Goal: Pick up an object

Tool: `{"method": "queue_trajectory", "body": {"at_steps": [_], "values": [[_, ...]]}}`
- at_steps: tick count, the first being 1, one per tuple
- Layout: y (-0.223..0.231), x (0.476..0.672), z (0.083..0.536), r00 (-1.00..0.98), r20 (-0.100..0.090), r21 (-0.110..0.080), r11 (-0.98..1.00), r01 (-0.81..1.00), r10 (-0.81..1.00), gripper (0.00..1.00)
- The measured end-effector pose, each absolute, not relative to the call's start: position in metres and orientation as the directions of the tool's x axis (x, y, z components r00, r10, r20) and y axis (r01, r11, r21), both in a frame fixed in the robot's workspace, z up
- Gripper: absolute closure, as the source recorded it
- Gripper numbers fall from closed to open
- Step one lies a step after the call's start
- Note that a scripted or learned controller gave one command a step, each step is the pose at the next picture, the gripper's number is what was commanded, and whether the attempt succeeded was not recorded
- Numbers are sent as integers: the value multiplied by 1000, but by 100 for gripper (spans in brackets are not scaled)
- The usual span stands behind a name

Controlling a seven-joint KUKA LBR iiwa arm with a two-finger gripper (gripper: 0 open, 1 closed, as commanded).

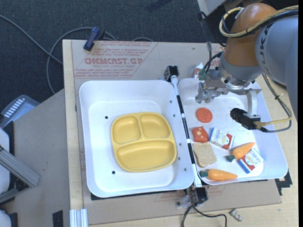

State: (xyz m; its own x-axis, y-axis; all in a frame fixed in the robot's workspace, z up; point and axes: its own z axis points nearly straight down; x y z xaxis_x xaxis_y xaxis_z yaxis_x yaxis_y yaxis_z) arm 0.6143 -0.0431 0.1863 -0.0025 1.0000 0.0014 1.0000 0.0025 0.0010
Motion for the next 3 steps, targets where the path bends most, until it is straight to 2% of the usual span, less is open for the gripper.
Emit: {"method": "queue_trajectory", "body": {"at_steps": [1, 2, 3], "values": [[-44, 613, 185, -1, 1, -2, 1, 1000, 1000, 0], [-96, 568, 130, 1, -1, -2, -1, 1000, 1000, 0], [-93, 554, 90, -2, 3, 14, 2, 1000, 1000, 0]]}}
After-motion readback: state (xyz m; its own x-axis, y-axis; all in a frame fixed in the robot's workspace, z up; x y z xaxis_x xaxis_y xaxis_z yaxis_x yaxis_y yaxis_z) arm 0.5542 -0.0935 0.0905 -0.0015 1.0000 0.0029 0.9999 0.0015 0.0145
